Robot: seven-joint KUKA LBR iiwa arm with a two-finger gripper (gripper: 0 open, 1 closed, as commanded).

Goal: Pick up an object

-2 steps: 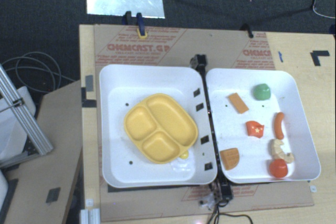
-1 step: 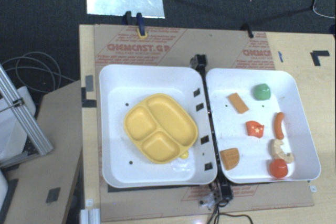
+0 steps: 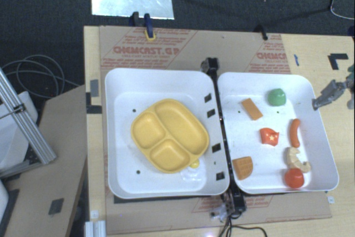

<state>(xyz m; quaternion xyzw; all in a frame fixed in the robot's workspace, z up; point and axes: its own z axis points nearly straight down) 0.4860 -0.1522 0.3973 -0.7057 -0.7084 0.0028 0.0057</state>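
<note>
1. The claw [image 3: 327, 94] sits at the right bin's [image 3: 316, 86] upper right rim, just outside the wall, with nothing between its fingers; whether they are spread or closed I cannot tell at this size.
2. All the loose things lie in that right bin, left of and below the claw. Nearest is the green ball [image 3: 277, 97], close to the bin's top edge and almost level with the claw — a short move leftward over the rim.
3. The red sausage [image 3: 295, 132] lies below the claw near the right wall, its long axis running top to bottom of the bin, so a grip across its narrow width looks the sensible one.
4. Further down the right side a pale curled piece [image 3: 297, 158] touches or nearly touches the red tomato [image 3: 294, 178] — crowded, and close to the wall and the bin's lower right corner.
5. The orange block [image 3: 252, 109] and red pepper piece [image 3: 269, 136] stand well apart in the bin's middle, with open floor around them.
6. The left bin [image 3: 119, 86] carries a yellow divided plate [image 3: 169, 135], far from the claw.
</note>
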